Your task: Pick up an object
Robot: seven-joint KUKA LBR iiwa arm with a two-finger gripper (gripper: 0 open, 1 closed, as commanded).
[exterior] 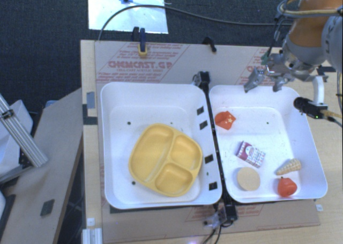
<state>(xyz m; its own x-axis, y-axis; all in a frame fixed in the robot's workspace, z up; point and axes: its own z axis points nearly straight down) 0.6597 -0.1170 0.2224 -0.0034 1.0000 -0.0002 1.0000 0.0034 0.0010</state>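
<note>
My gripper (266,83) hangs open above the far rim of the right bin (311,146), with nothing between its fingers. In that bin lie a red-orange toy piece (225,120) near the far left, a small dark red and white carton (250,154) in the middle, a round tan disc (248,179) at the near side, a tan cone (288,167) to its right, and a red toy fruit (287,186) in the near right corner. All of them lie nearer the camera than the gripper.
The left bin (115,109) holds a yellow divided tray (165,159). A black clip strip (208,130) runs along the seam between the bins. Blue and yellow clamps (141,42) sit at the board's far edge.
</note>
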